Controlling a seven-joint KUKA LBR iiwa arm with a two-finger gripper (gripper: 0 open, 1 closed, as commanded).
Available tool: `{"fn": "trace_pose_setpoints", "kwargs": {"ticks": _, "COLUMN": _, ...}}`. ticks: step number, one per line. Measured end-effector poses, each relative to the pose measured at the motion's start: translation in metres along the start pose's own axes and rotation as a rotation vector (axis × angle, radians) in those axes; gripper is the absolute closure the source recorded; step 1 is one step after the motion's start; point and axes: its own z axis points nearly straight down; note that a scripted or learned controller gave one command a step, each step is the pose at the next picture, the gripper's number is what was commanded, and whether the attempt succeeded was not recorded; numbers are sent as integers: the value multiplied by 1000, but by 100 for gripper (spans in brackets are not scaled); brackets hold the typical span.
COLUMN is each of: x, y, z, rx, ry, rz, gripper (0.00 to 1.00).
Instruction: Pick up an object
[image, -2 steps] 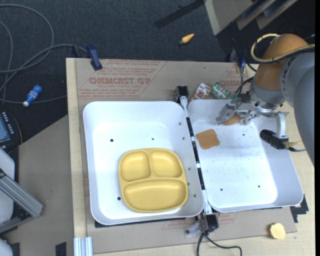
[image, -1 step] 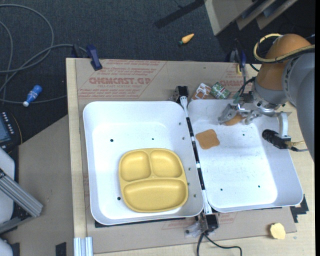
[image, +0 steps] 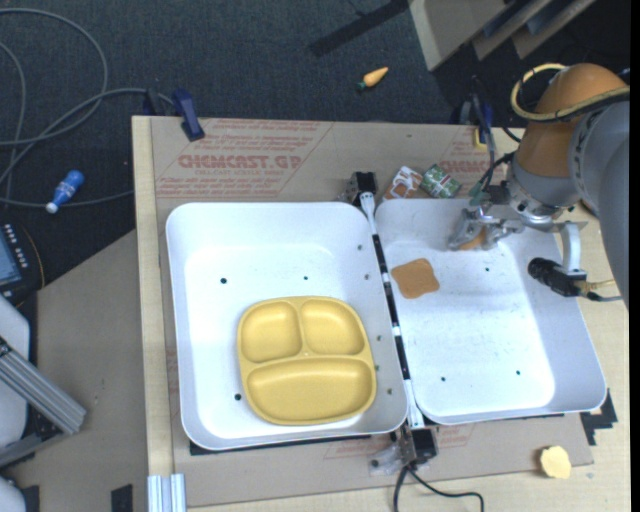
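Observation:
A flat brown piece (image: 414, 278) lies in the right bin (image: 520, 390), close to its left wall. My gripper (image: 472, 233) is low over the far end of that bin, to the upper right of the brown piece and apart from it. A small brownish bit (image: 492, 238) shows right by the gripper; whether it is held is unclear. A yellow divided plate (image: 305, 358) rests in the left bin (image: 200, 260).
Two small packets (image: 422, 181) lie on the bench just beyond the right bin. A yellow lump (image: 555, 461) sits on the bench at the front right corner. On the dark floor beyond are a blue bottle (image: 65, 188) and an orange bit (image: 374, 75).

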Motion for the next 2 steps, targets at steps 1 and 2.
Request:
{"fn": "trace_pose_setpoints", "kwargs": {"ticks": 1, "x": 88, "y": -59, "z": -97, "rx": -15, "ry": 4, "rz": -10, "gripper": 100}}
{"fn": "trace_pose_setpoints", "kwargs": {"ticks": 2, "x": 82, "y": -59, "z": -90, "rx": -10, "ry": 1, "rz": -3, "gripper": 0}}
